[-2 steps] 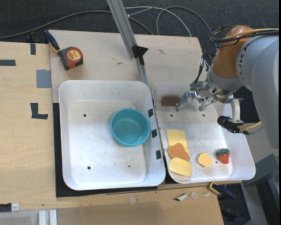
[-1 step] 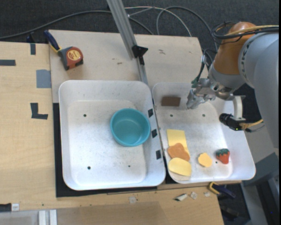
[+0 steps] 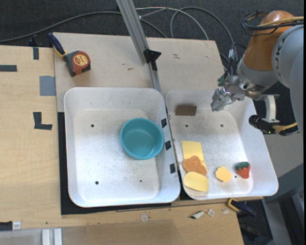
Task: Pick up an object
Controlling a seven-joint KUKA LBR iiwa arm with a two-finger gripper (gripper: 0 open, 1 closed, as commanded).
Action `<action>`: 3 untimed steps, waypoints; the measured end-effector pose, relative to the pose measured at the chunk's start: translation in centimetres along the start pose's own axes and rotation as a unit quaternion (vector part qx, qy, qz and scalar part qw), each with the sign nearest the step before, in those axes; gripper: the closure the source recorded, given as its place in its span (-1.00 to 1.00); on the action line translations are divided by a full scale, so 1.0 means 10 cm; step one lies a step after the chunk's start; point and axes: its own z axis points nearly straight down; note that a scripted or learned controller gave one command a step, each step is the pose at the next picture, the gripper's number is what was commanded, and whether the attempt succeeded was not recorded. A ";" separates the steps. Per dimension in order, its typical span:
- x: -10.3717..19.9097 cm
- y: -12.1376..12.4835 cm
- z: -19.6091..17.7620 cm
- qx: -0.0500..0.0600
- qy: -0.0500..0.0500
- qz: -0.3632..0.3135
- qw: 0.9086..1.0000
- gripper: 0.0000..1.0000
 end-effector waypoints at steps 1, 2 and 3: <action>0.08 -0.03 -0.47 0.000 0.000 -0.001 1.000 1.00; 0.08 -0.02 -0.94 0.000 0.000 0.000 1.000 1.00; 0.52 0.04 -0.83 0.002 0.001 -0.002 1.000 1.00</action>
